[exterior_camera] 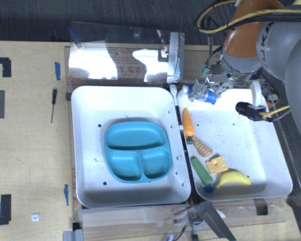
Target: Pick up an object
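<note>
- A robotics lab bench: the pale wooden bench [25, 149] carries black tape markers [1, 67] and blue tape tabs [57, 70].
- Two shallow white bins [85, 102] sit side by side under a grey KUKA arm [283, 39] trailing looped cables [226, 14].
- A clear plastic shield [120, 59] stands along the bins' far edge.

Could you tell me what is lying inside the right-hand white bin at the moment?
The right bin holds a carrot, a ridged tan piece, a green marker, a tan block and a banana. The gripper covers its far corner.
</note>
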Tool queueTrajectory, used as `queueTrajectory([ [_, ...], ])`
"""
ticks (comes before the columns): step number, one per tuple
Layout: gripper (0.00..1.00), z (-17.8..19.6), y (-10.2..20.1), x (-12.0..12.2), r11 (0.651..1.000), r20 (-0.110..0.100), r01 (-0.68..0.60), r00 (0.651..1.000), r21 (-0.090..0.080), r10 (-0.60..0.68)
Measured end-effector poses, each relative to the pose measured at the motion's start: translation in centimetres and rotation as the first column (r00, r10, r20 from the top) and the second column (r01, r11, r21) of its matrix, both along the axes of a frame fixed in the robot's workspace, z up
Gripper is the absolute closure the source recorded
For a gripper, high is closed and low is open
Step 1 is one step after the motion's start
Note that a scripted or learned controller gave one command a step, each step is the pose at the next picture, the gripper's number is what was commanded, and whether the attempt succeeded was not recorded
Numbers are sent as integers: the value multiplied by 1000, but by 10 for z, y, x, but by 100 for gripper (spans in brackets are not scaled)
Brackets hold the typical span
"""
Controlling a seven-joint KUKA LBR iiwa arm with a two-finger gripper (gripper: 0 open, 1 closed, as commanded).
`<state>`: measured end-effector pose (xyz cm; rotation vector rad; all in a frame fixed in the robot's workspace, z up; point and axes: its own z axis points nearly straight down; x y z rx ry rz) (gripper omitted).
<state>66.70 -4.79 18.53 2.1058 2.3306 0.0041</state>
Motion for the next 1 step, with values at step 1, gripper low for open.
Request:
queueTrajectory([
  [1,100,48,3,-6,946,-7,324,946,-4,-324],
])
